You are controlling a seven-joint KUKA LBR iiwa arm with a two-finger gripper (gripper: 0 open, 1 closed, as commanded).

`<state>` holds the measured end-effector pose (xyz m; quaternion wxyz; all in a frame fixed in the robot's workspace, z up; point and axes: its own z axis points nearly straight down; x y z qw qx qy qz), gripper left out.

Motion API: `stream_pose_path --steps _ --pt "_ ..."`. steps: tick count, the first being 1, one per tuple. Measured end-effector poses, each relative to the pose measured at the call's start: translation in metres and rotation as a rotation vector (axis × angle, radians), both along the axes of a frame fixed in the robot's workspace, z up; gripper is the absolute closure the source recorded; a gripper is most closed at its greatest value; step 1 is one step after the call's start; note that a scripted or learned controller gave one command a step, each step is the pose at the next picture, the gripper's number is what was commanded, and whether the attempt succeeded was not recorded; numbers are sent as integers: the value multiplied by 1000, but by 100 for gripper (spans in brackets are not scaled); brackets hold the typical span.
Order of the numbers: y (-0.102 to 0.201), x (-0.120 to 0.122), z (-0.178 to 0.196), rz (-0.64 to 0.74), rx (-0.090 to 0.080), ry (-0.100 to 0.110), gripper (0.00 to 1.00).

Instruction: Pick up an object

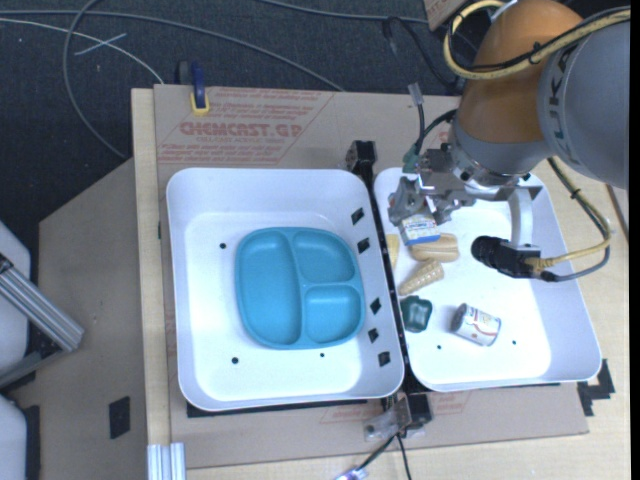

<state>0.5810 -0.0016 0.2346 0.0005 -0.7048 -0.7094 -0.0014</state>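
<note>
Tool sits over a small white-and-blue box; finger state unclear.

A blue clamp grips the brown board's back edge.

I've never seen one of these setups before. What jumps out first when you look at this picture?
Probably the bright blue divided plate, lying alone in the left white bin. Next, the big grey and orange robot arm reaching in from the upper right, its gripper low over the right bin. Small things lie there: a cream cone-shaped piece, a dark green item and a small can on its side.
</note>
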Motion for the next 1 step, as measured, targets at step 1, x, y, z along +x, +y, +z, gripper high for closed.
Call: stream_pose_path --steps 1 --pt "63 -2 -3 0 -1 2 100"
